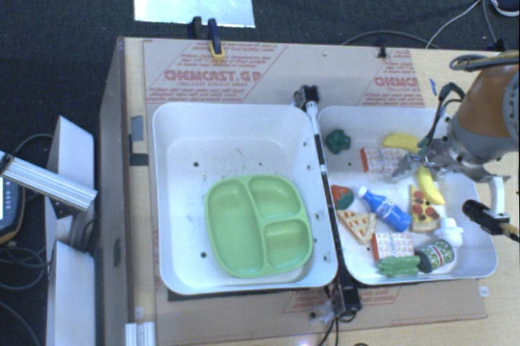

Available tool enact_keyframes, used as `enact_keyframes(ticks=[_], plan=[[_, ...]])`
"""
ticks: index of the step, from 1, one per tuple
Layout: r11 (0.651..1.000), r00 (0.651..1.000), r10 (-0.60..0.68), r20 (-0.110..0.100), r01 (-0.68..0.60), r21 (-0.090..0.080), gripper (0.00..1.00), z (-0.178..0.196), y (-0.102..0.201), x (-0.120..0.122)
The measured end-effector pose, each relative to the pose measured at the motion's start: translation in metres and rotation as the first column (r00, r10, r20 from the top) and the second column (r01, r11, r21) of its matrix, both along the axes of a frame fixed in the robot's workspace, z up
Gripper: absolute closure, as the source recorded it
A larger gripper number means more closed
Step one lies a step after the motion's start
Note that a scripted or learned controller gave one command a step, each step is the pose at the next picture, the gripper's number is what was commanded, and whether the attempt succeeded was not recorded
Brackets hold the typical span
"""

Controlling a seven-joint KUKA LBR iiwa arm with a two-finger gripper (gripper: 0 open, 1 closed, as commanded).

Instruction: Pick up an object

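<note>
The right bin [479, 263] holds several toy foods. A blue bottle [387, 209] lies at its middle, a pizza slice [424, 211] just right of it. One banana [400, 142] rests near the far wall and a second yellow piece [429, 185] lies below it. My gripper [418, 162] reaches in from the right and hangs low between these two yellow pieces, beside a red and white packet [378, 159]. I see nothing lifted in it. The grey wrist [479, 140] and orange band [490, 97] rise behind it.
The left bin [187, 133] holds a green divided plate [260, 224]. Also in the right bin: a dark green piece [338, 141], a red piece [342, 196], a waffle wedge [356, 223], a red box [393, 244], a green piece [396, 265], a can [435, 256].
</note>
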State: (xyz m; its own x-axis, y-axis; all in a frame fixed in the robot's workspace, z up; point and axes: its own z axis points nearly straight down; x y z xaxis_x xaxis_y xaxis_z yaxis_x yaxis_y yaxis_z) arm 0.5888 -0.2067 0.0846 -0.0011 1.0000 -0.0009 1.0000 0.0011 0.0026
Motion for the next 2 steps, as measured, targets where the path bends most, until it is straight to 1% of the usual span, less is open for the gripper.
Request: enact_keyframes(ticks=[1, 2], plan=[[1.000, 1.000, 0.000, -0.001, 0.000, 0.000, 0.00, 0.000, 0.000, -0.038], [1.000, 1.000, 0.001, 0.002, -0.001, 0.000, 1.00, 0.011, 0.000, -0.037]])
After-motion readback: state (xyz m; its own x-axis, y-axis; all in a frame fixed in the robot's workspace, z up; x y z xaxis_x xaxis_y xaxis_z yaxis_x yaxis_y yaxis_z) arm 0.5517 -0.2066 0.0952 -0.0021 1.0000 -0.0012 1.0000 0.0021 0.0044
